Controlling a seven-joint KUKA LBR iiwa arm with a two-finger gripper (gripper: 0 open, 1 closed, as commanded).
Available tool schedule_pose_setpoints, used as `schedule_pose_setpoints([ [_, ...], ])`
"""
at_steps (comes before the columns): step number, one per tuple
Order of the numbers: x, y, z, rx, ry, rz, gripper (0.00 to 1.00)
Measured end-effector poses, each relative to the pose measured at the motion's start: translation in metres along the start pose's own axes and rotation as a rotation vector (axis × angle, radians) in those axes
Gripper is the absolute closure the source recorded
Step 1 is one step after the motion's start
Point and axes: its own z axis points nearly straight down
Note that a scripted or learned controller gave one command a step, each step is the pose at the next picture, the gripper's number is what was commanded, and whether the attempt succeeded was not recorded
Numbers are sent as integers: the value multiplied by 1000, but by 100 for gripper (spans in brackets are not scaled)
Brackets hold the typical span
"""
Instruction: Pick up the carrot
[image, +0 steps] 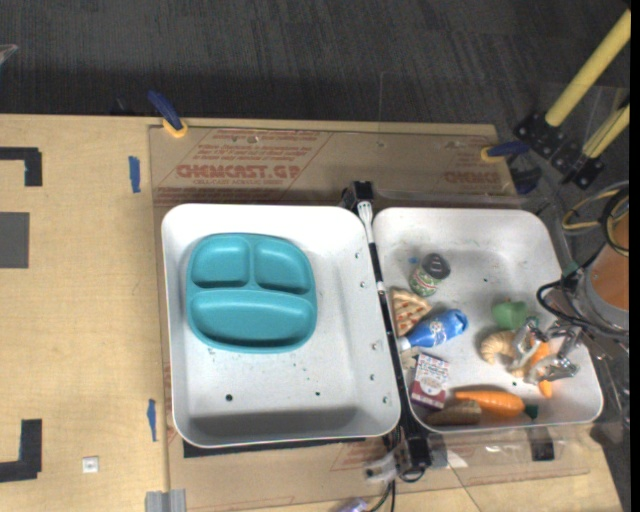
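Carrot low in the right bin, hand just above it.

Lying along the lower edge of the right bin (570, 250): carrot (487, 402), long axis left-right. Just upper right: hand (548, 362); grip state impossible to tell.

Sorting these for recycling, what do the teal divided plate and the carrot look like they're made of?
The teal plate looks like moulded plastic with a smooth, slightly glossy sheen and rounded compartments. The carrot seems a plastic or rubber toy, given its even orange colour and soft shine, though that is uncertain.
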Motion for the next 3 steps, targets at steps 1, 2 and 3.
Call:
schedule_pose_setpoints([
  [1, 0, 0, 1, -1, 1, 0, 0],
  [2, -4, 0, -11, 5, -8, -1, 100],
  [3, -4, 0, -10, 4, -7, -1, 0],
])
